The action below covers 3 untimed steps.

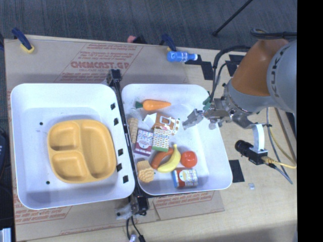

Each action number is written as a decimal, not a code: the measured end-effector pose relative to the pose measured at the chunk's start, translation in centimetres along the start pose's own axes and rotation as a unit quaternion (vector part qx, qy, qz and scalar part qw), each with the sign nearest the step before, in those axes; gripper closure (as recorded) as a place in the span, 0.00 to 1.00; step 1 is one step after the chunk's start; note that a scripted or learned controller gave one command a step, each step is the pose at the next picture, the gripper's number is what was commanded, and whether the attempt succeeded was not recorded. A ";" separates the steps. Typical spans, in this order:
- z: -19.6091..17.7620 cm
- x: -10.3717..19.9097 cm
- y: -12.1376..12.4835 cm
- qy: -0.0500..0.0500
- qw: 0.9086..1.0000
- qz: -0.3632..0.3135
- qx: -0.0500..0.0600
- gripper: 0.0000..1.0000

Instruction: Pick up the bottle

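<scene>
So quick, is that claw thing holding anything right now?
Gripper: over the right bin's right side, nothing visible between its fingers; open or shut cannot be told.

You've got a wood bench (262, 205) w/ printed cardboard (101, 62) on top, dark grey carpet (101, 9) behind, thin black pole (242, 9) upper right.

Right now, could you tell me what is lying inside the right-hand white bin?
The right bin holds a carrot, a banana, a tomato, a small can, a waffle and small boxes. What lies beneath the pile is covered.
</scene>
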State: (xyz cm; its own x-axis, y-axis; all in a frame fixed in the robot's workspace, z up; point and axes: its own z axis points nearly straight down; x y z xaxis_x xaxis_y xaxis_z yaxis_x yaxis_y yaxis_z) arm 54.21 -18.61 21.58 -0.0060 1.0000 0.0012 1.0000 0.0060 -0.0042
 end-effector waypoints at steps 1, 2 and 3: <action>-1.0 0.0 0.0 0.000 1.000 -0.003 0.001 1.00; -0.2 3.3 -6.6 0.000 0.990 -0.141 0.000 1.00; 2.5 13.6 -6.5 0.000 0.973 -0.232 0.000 1.00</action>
State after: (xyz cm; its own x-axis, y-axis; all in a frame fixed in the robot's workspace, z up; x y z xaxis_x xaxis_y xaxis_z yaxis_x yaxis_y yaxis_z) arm 47.63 -5.06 19.14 -0.4562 0.8899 0.0024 0.8899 0.4562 -0.0030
